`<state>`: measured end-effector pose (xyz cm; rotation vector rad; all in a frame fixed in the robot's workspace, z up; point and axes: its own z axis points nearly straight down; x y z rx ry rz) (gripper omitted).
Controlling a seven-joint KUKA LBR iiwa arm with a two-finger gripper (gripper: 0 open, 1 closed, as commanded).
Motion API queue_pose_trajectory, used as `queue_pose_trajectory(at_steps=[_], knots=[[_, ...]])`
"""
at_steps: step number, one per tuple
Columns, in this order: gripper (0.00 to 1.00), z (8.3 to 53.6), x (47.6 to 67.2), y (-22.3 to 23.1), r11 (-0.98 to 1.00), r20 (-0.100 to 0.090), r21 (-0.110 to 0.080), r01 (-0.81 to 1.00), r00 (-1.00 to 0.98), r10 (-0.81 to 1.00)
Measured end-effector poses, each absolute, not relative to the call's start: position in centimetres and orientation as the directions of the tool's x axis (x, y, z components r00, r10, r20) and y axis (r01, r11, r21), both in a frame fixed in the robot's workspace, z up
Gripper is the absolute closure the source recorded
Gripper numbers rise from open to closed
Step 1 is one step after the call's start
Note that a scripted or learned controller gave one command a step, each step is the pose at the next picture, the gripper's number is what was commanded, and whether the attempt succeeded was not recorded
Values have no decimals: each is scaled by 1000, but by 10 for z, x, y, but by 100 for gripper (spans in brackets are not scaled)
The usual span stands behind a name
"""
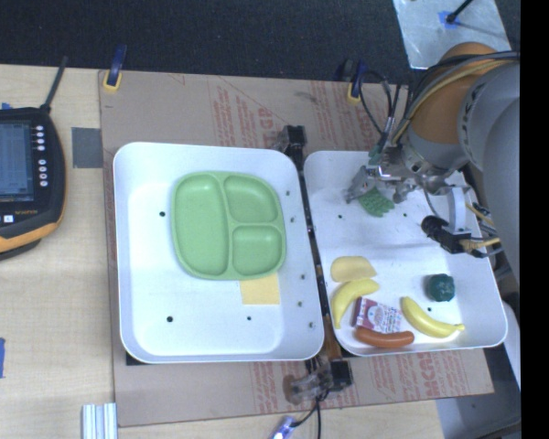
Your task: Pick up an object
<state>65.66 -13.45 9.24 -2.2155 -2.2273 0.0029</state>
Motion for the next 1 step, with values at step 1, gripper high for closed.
queue_pose_trajectory(at_steps=[1], knots=[[100,103,657,-135,8,-2,-1,1000,-8,1000]])
